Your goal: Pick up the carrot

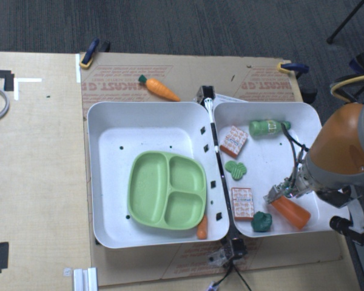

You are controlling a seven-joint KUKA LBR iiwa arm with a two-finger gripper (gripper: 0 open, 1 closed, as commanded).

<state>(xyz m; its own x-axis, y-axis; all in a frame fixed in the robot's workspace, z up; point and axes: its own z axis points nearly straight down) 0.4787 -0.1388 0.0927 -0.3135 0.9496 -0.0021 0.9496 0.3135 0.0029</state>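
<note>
Cardboard-borne carrot (159, 88) far from gripper (281, 190)

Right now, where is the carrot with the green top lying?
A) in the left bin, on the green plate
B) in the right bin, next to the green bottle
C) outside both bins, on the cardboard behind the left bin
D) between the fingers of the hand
C: the carrot lies on the brown cardboard beyond the far rim of the left bin, while the hand is down in the right bin.
</note>
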